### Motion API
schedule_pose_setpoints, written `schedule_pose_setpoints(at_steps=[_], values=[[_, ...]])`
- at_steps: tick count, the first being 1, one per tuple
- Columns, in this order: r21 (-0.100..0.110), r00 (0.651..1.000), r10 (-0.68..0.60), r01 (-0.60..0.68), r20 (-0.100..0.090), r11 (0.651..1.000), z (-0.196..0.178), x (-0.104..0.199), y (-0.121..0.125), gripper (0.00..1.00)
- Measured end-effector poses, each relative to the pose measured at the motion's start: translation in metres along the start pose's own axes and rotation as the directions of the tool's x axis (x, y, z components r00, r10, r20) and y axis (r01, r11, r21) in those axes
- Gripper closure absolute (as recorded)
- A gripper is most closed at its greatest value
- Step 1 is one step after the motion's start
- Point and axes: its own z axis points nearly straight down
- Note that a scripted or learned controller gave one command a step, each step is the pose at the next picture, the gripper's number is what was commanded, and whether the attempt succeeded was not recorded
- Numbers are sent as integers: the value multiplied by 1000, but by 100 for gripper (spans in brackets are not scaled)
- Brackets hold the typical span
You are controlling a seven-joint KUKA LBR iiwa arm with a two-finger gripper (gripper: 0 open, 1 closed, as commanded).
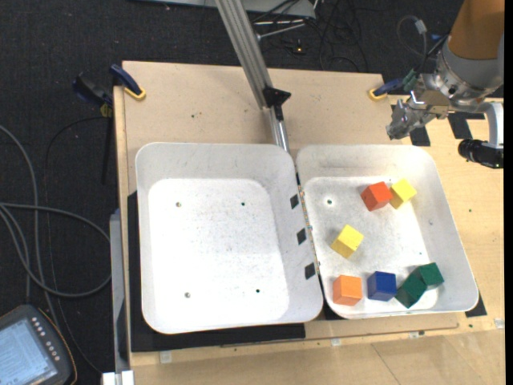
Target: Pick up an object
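My gripper (403,123) hangs over the bare bench (200,103) at the upper right, just past the far rim of the right bin (449,215), w/ nothing between its fingers as far as I see. It's small and dark against the wood from here, so I can't tell whether it's spread or pressed together. My arm (477,30) comes in from the right edge, orange band above the grey wrist.

All the blocks sit in the right bin. A red block (374,196) lies near the far side, touching a yellow block (402,191) on its right. Another yellow block (348,241) sits alone approx. mid-bin, tilted. Along the near rim, left to right: an orange block (347,289), a blue block (382,285) just beside it, then two green blocks (420,283) pressed together in the near right corner.

The left bin (212,231) sits beside it, their rims meeting in the middle. A metal pole (244,42) slants down from the top to the gap btwn the bins. A blue and yellow clamp (127,83) grips the bench's far left corner.
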Motion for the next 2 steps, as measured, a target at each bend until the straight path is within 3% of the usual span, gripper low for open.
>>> schedule_pose_setpoints(at_steps=[2], values=[[5,1000,-5,5,-3,1000,3,106,-42,100]])
